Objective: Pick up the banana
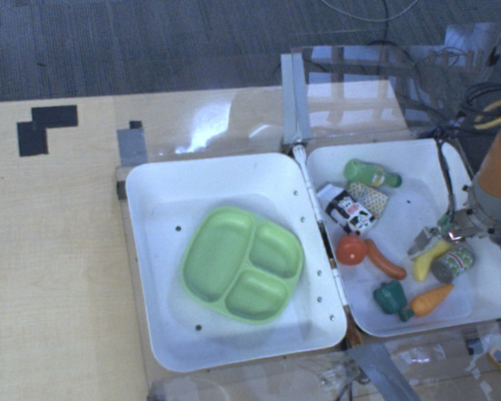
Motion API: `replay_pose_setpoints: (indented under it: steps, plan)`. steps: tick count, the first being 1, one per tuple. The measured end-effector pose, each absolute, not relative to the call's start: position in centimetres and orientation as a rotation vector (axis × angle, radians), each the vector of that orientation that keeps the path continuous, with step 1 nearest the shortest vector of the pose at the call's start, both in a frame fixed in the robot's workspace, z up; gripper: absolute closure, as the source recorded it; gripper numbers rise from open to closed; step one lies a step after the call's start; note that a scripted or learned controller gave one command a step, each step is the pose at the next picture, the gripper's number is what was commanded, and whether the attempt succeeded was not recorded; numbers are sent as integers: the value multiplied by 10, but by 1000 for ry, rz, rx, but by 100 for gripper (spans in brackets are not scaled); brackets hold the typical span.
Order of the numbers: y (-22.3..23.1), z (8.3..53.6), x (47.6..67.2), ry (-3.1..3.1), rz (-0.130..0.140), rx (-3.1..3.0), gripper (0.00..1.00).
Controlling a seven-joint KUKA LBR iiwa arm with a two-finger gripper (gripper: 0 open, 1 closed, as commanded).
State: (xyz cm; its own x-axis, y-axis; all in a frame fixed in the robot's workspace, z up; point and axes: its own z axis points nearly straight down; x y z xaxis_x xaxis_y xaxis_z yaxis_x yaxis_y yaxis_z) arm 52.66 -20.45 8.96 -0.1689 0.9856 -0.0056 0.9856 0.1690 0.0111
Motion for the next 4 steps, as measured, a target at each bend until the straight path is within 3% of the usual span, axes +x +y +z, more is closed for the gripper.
replay_pose_setpoints:
  steps: [1, 2, 3, 4]
  plan:
    - [-203, 102, 530, 2391, 13, 2012, 100]
    - [-203, 102, 530, 2392, 13, 2012, 0]
    - [-203, 89, 531, 2185, 13, 2251, 0]
    - [-161, 90, 491, 2098, 13, 2322, 0]
